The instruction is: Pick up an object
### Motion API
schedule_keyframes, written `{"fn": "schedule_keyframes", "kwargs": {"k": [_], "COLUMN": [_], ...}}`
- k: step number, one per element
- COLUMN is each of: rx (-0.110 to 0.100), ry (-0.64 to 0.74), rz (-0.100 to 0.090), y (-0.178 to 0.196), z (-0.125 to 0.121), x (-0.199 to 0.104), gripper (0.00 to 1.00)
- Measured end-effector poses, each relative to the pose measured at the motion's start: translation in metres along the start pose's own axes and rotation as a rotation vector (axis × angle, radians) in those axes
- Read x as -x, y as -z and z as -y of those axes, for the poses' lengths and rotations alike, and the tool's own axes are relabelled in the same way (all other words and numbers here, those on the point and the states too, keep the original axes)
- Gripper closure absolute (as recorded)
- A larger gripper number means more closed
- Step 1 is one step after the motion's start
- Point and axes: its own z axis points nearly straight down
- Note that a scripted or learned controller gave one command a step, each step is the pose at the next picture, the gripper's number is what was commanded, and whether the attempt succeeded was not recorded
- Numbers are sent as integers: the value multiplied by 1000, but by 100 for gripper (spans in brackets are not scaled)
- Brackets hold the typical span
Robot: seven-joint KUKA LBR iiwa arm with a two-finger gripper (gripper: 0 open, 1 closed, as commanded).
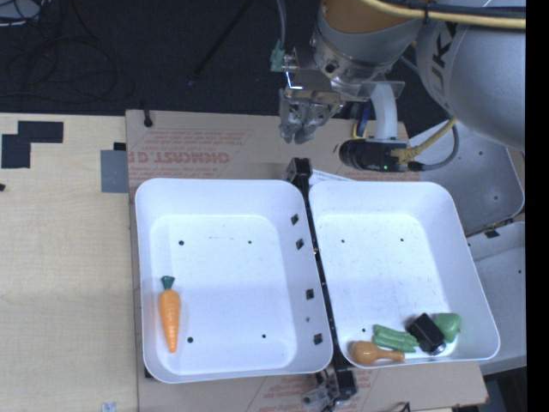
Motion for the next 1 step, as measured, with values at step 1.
{"fn": "schedule_keyframes", "kwargs": {"k": [1], "rx": [7], "ry": [-2], "rz": [-1], "y": [73], "z": [8], "x": [-49], "gripper": [100]}}
